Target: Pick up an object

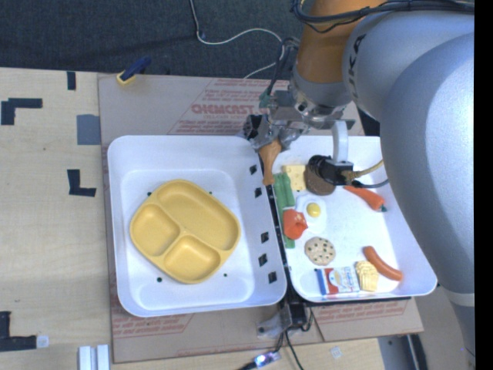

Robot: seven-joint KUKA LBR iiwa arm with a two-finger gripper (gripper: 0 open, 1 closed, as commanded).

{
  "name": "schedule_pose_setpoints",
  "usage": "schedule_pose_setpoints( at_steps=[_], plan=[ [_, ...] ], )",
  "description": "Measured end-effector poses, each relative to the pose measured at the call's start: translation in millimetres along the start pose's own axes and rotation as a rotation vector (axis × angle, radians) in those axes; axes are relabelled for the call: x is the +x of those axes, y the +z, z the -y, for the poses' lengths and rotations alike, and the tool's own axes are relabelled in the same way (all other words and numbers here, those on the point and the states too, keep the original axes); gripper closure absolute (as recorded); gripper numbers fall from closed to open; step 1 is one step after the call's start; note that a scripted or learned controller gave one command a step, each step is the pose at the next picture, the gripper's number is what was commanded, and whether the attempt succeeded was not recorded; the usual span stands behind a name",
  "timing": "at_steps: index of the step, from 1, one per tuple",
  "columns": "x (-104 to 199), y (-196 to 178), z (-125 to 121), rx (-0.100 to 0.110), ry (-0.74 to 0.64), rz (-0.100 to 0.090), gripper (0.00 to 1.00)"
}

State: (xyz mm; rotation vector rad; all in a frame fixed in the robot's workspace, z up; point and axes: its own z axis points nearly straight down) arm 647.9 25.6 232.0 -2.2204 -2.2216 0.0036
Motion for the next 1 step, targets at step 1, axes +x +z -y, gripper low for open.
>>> schedule_pose_setpoints(
  at_steps=[1],
  plan=[
    [-2.2,-1.3,-3.6,-0.001,0.000,0.000,1.00]
  ],
)
